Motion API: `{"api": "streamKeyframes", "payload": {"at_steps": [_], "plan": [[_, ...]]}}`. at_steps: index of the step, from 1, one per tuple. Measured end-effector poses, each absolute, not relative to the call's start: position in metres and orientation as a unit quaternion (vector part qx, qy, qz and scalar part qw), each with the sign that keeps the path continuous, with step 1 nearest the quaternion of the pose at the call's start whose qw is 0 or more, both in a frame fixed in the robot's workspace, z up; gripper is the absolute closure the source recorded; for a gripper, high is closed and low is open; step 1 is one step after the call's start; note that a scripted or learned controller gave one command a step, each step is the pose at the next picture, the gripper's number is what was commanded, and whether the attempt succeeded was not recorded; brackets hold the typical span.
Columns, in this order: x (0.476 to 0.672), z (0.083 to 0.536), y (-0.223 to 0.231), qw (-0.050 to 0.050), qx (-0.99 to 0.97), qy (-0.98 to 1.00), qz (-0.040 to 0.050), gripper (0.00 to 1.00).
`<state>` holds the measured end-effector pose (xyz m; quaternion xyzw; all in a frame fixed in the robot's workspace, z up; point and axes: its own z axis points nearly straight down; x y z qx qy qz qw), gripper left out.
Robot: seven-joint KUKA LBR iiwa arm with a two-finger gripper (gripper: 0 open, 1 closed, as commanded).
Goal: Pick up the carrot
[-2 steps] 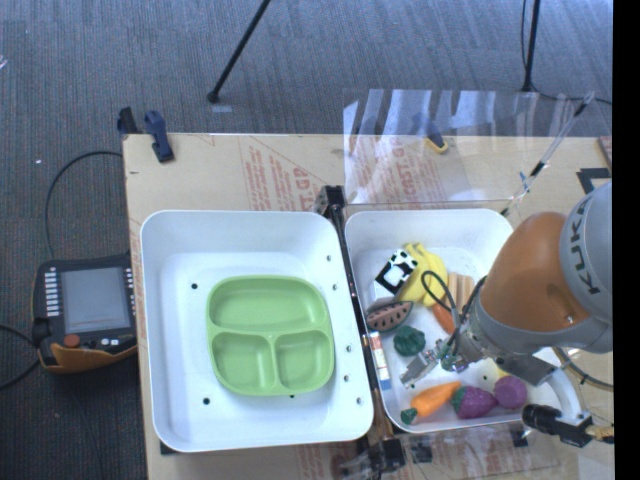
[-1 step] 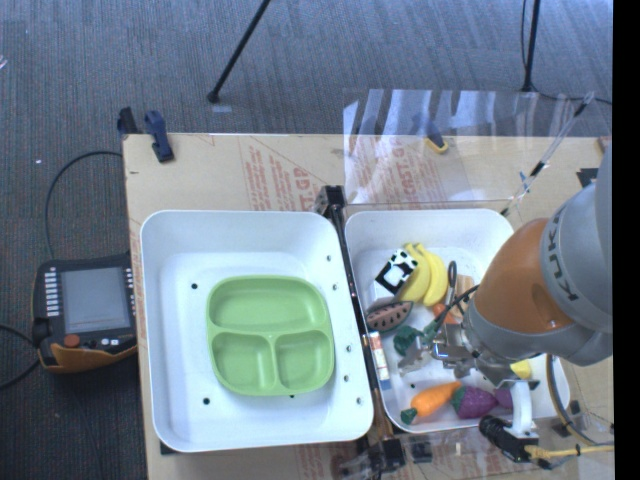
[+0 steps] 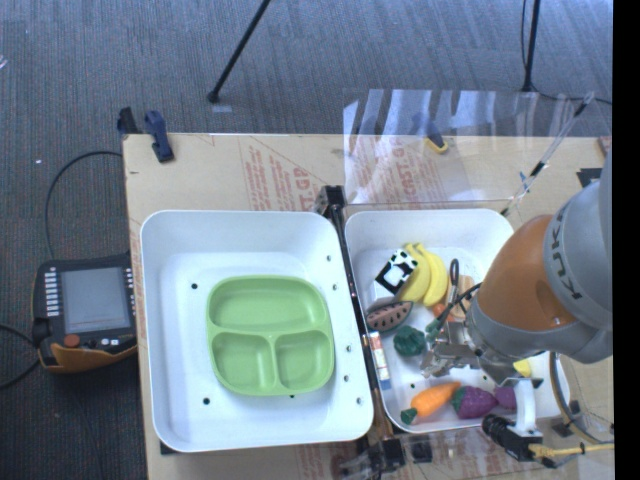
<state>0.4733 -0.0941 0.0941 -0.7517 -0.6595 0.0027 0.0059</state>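
The carrot (image 3: 434, 400), orange with a green top at its left end, lies near the front edge of the right bin (image 3: 470, 223). My gripper (image 3: 447, 353) hangs just above and slightly behind it, under the grey and orange arm that reaches in from the right. The metal fingers point down toward the bin floor, a short way above the carrot, and nothing shows between them. The arm's wrist hides the bin's right half.
In the right bin lie a bunch of bananas (image 3: 428, 273), a black-and-white tag block (image 3: 398, 268), a brown item (image 3: 388, 314), a dark green vegetable (image 3: 408, 342) and a purple eggplant (image 3: 476, 401). The left bin (image 3: 170, 268) holds a green divided plate (image 3: 270, 332).
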Motion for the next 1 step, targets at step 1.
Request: {"api": "streamKeyframes", "payload": {"at_steps": [1], "plan": [[0.4751,0.1252,-0.1303,0.002,-0.820,-0.572,0.0015,1.00]]}}
